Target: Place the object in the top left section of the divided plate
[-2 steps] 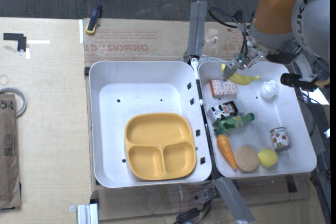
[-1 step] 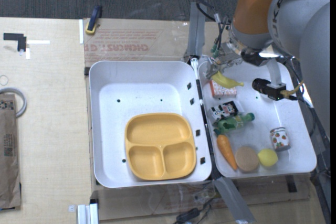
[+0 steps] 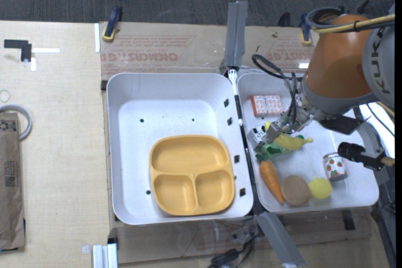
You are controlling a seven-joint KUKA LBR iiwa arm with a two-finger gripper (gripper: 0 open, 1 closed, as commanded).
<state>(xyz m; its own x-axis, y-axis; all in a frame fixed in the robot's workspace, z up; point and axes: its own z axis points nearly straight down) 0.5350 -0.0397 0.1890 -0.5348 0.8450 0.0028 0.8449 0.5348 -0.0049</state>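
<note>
**Bench inventory: two bins, arm over the right one**

- Left bin: white, shallow. Holds the divided plate, yellow-orange, lying flat toward the near side. One wide section runs along its far edge and two smaller sections sit side by side along its near edge. All three sections are bare.
- Right bin: white, shallow, just beside the left bin.
  - Small printed box, red and white, in the far-left part of the bin.
  - Yellow banana, lying across a green item, near the bin's middle-left and directly under the gripper.
  - Carrot, orange, angled toward the near edge, just near of the green item.
  - Brown round item, touching or nearly touching the carrot's right side.
  - Yellow ball, just right of the brown item.
  - Small patterned cup, toward the right wall.
- Arm: orange and grey, reaching in from the right over the right bin.
- Gripper: low over the banana and green item. Whether its fingers are released or clenched on anything cannot be told from this angle.
</note>
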